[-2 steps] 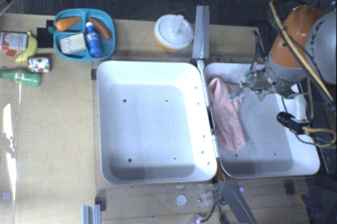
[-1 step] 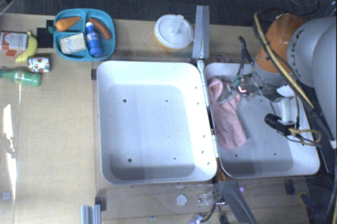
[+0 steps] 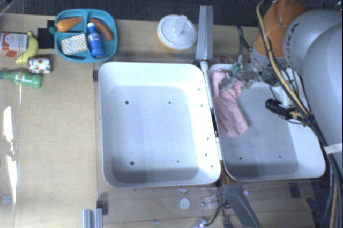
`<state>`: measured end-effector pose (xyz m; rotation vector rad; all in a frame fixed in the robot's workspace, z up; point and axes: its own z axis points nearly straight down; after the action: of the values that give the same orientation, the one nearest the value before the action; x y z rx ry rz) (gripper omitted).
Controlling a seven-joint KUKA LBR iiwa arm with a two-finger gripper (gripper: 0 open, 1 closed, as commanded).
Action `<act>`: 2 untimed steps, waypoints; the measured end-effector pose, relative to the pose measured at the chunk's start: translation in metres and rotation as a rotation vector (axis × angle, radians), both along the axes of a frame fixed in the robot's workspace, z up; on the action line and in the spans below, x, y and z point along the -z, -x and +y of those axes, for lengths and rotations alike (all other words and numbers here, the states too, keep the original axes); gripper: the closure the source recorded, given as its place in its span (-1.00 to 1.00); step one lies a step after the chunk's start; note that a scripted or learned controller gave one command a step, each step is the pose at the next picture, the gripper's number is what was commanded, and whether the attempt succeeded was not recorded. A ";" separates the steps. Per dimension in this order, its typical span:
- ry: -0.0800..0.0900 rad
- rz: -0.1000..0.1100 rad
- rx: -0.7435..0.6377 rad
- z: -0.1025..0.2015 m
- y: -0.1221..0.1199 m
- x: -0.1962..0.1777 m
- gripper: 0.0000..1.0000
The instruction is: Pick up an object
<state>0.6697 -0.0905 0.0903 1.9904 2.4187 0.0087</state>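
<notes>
A pink cloth [image 3: 229, 106] lies crumpled in the right bin [image 3: 278, 165], against the wall it shares with the left bin [image 3: 155, 125]. The pincer [image 3: 242, 72] hovers at the cloth's top end, near the right bin's far corner; whether it grips anything I cannot tell. Beyond the left bin, a blue tray [image 3: 86, 34] and white lid [image 3: 177, 32] sit on the table [image 3: 48, 157].

The wooden bench [image 3: 53, 141] bears two white bins [image 3: 155, 125] side by side, a blue divided tray [image 3: 110, 39], a lidded cup [image 3: 177, 32], a banana [image 3: 29, 50], a small can [image 3: 39, 65] and a green bottle [image 3: 21, 79].
</notes>
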 end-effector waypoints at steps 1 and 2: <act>0.000 -0.005 -0.075 -0.010 0.046 -0.001 -1.00; -0.002 -0.007 -0.007 -0.024 0.067 -0.001 -1.00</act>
<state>0.6023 -0.1145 0.0911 1.9797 2.4223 0.0177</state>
